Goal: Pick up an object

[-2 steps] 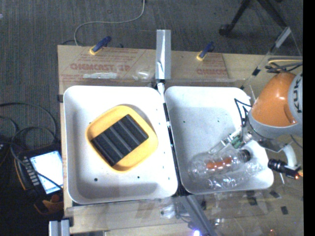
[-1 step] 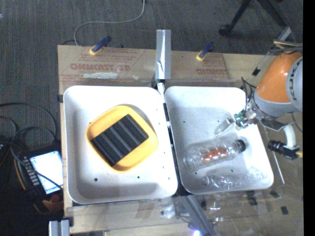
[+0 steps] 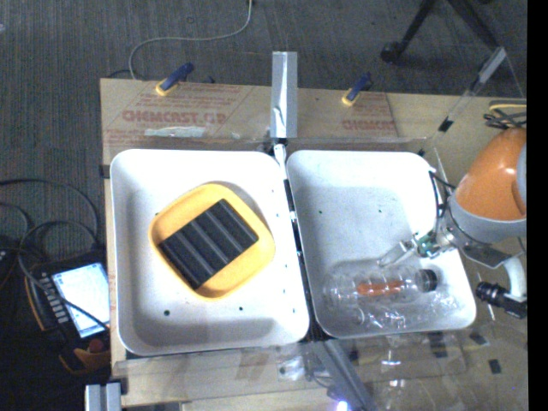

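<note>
Near right bin's (image 3: pixel 360 174) front edge, clear plastic bottle (image 3: pixel 381 288) lies sideways; gripper (image 3: pixel 424 245) hovers just above, finger state unreadable. Best approach: straddle bottle's middle, squeeze across its width.

- The desk (image 3: pixel 128 110) is a brown board with faint red lettering along its far edge
- 2 clamps with blue handles and yellow tips sit on that far edge, 1 at the left (image 3: pixel 174 79), 1 further right (image 3: pixel 356 89)
- A grey metal post (image 3: pixel 283 92) stands upright at the far edge, above the seam between the bins
- A thin pale cable (image 3: pixel 214 34) loops across the dark carpet (image 3: pixel 68 32)
- A tablet with a lit screen (image 3: pixel 79 296) lies on the floor left of the desk, among black cables
- The legs of a black office chair base (image 3: pixel 445 7) show at the upper right
</note>
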